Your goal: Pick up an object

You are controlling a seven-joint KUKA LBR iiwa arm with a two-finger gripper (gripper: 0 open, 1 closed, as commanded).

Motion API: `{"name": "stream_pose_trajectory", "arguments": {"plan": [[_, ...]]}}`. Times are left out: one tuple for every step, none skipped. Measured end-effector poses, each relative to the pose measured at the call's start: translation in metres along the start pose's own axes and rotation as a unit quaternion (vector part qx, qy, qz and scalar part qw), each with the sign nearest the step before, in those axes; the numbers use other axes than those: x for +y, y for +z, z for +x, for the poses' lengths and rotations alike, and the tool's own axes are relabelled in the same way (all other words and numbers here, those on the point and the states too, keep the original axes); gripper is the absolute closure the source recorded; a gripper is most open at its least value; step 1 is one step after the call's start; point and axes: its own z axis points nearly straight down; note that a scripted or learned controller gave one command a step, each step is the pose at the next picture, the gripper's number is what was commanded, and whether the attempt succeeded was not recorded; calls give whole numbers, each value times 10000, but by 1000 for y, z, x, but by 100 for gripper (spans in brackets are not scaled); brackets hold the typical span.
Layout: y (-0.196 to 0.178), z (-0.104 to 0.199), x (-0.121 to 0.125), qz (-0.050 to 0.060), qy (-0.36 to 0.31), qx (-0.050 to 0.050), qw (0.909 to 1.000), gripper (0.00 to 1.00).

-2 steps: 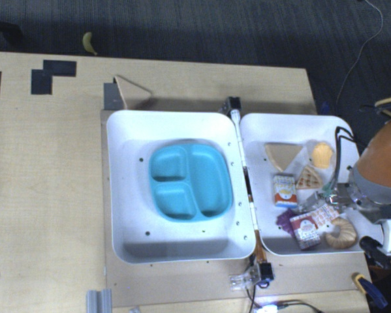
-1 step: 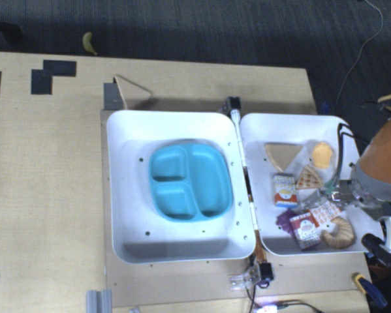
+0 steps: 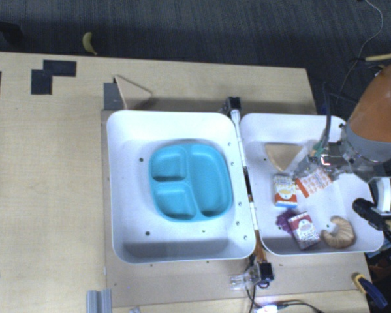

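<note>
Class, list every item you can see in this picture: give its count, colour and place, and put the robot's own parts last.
White bins: two, side by side on the bench.
Divided tray: one, blue, in the left bin.
Wedge: one, tan, right bin, far side.
Small packets: about three, white, orange and red, right bin, middle.
Purple-red packet: one, right bin, near side.
Rounded object: one, tan, right bin, near corner.
Banana: one, yellow, on the floor beyond the bench.
Arm: one, grey and orange, right.
Claw: one, over the right bin.

This looks like a robot lab. A flat pale wooden bench point(image 3: 45, 175) holds two shallow white plastic bins point(image 3: 126, 175), with black tape marks point(image 3: 51, 74) and loose cables point(image 3: 273, 302) around them. Dark grey carpet point(image 3: 182, 18) covers the floor.
</note>
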Motion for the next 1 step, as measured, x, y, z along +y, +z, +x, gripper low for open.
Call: {"name": "stream_pose_trajectory", "arguments": {"plan": [[-41,62,-51,14,0,5,10000,100]]}}
